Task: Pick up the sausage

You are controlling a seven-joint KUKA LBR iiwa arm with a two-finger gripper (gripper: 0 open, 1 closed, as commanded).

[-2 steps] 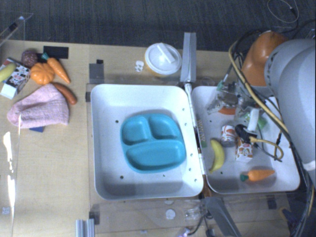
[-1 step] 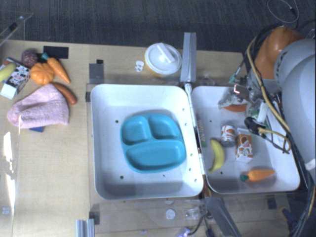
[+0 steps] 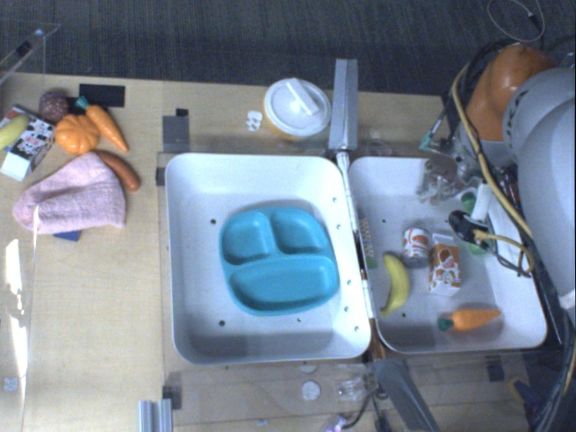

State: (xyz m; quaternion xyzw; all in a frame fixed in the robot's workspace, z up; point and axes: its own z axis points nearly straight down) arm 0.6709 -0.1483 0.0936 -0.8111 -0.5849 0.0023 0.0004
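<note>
Although the task names the sausage [image 3: 120,170], it lies well apart from the arm, out on the bare bench left of both bins. It rests against the upper right edge of a pink cloth [image 3: 70,198], just below a small pumpkin [image 3: 76,134] and a carrot [image 3: 109,126]. The gripper [image 3: 441,180] hangs over the far corner of the right bin [image 3: 517,338]. Its claw is a blur of metal among cables, so I cannot tell whether it is released or clenched, and nothing can be seen in it.

The sausage looks like a toy: probably light, smooth and rounded, and likely to roll or slip out of a poor pinch. Taking it across its middle, square to its length, seems safest. The cloth crowds one side.

Counted, there is one sausage, one pumpkin and one cloth. There are two carrots, the second [image 3: 472,319] in the right bin. That bin also holds one banana [image 3: 394,283], one can [image 3: 415,244] and one small carton [image 3: 445,269]. The left bin [image 3: 193,268] holds one blue divided plate [image 3: 281,259].
</note>
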